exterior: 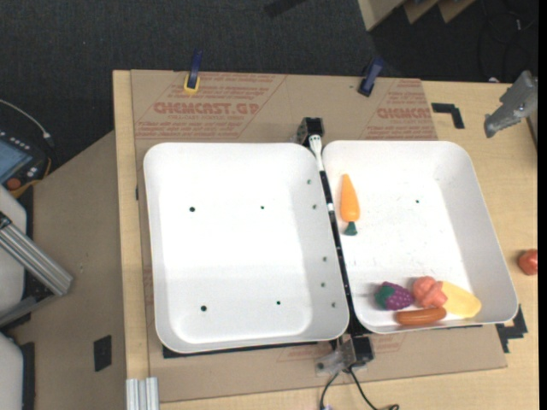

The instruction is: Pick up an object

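The right bin (444,165) holds several toy foods. An orange carrot (349,196) lies along its left wall, green stalk end toward the front. In the front corner sit purple grapes (394,295), a pink-orange piece (429,291), a yellow piece (462,302) and a red sausage (420,316), all bunched together. My gripper (513,107) shows as a grey shape at the far right edge, beyond the right bin's back corner and well away from every object. Nothing hangs from it.
The left bin (162,229) sits beside the right one on a cardboard sheet (256,101) held by two clips at the back. A small orange-red shape (528,263) lies at the right edge, outside the bin. Cables run from the front centre.
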You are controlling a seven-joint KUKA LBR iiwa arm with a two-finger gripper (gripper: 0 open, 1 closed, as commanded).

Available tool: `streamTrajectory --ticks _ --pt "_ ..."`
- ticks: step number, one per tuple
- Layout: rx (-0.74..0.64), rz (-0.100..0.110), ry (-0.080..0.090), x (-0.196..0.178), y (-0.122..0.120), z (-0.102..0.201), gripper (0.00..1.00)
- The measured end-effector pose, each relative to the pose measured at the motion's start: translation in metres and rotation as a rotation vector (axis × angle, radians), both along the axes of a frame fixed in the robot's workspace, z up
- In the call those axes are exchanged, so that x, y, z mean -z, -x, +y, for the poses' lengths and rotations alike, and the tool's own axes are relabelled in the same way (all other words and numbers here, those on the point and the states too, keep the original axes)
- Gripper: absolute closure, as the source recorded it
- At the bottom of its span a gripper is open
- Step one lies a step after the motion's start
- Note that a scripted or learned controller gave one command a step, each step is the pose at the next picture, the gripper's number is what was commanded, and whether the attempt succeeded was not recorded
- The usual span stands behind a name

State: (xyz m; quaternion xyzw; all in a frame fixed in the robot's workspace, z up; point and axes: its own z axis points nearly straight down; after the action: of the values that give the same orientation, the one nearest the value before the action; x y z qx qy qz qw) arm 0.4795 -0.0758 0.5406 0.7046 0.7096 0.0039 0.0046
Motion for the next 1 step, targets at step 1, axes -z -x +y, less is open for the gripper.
streamTrajectory --ticks 1 --pt "0.007 0.012 -0.001 0.0051 -0.0011 0.064 0.0"
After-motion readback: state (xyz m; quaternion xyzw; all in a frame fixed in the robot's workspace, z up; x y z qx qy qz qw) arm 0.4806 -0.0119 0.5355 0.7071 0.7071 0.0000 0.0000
